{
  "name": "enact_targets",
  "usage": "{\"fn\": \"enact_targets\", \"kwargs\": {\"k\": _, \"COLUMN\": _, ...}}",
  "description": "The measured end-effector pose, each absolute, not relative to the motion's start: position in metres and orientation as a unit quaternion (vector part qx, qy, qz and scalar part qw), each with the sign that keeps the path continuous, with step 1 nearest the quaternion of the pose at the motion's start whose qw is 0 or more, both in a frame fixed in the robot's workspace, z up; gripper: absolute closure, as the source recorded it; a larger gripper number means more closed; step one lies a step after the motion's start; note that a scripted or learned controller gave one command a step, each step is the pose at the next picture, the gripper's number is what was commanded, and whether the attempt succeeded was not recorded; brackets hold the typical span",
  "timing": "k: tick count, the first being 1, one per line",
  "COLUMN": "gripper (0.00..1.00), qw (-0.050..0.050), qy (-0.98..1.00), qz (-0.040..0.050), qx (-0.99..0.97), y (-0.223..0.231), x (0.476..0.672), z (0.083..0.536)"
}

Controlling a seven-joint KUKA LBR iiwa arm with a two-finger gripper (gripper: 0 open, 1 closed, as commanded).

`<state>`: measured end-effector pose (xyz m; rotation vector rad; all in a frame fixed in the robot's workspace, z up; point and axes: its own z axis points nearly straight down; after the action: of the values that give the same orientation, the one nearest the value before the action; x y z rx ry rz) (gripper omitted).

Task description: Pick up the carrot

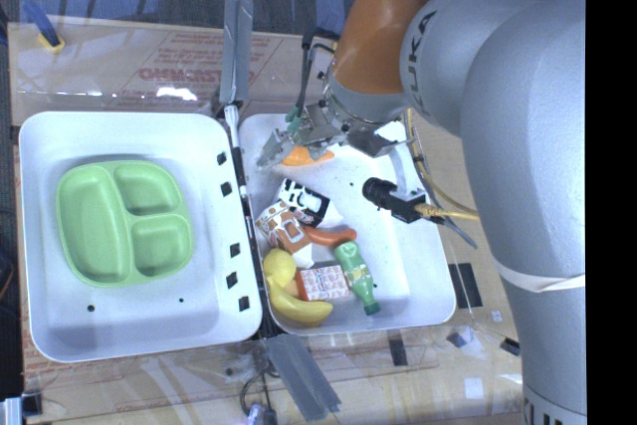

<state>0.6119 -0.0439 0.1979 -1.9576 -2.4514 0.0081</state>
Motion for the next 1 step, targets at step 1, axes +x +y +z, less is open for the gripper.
{"fn": "enact_targets", "kwargs": {"k": 1, "gripper": 0.0, "qw": 0.002, "qy": -0.65, "qz": 0.0017, "qx": -0.76, "y": -0.1187, "x": 0.6315, "z": 0.0893}}
